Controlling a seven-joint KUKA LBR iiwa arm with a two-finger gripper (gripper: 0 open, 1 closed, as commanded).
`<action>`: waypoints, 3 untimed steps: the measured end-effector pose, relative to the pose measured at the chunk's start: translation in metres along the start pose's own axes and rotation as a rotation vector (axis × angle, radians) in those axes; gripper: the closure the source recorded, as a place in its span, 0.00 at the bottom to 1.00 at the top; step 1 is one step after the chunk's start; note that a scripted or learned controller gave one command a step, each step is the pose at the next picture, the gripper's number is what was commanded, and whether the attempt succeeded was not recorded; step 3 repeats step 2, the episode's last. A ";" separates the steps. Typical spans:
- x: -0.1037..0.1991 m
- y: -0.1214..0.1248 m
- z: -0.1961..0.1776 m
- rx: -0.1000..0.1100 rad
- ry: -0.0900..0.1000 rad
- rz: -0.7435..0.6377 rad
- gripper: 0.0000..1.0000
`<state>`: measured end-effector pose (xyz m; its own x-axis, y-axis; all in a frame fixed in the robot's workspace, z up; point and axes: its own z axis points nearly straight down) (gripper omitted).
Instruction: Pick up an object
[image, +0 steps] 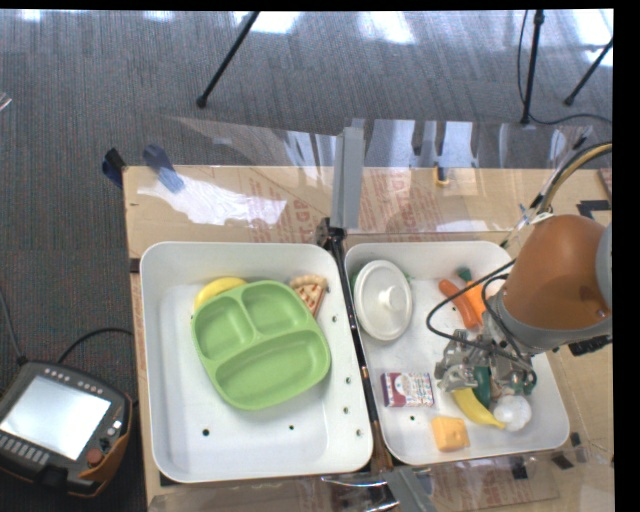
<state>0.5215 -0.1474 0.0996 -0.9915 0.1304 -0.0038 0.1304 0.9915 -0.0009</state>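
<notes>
My gripper (482, 378) is low in the right bin (400, 452), reaching in from the right under the orange band of the arm. It hangs over a yellow banana (474, 408) and a dark green object (486, 385) that it partly hides. Just left of it lies a small red and white carton (407, 389). An orange cheese block (450, 433) sits in front of it, and a white ball (512, 412) rests by the banana's right end. An orange carrot (462, 298) lies behind the gripper, partly under the arm.
A white round bowl (384, 298) sits at the right bin's back left. The left bin (170, 440) holds a green divided plate (262, 343), with a yellow fruit (218, 289) and a pizza slice (311, 292) behind it. A teach pendant (62, 424) lies at lower left.
</notes>
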 end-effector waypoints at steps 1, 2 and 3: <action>0.000 0.000 0.001 0.000 0.001 0.000 0.00; -0.075 -0.011 0.013 -0.001 0.002 -0.005 0.00; -0.075 -0.011 0.013 -0.001 0.002 -0.005 0.00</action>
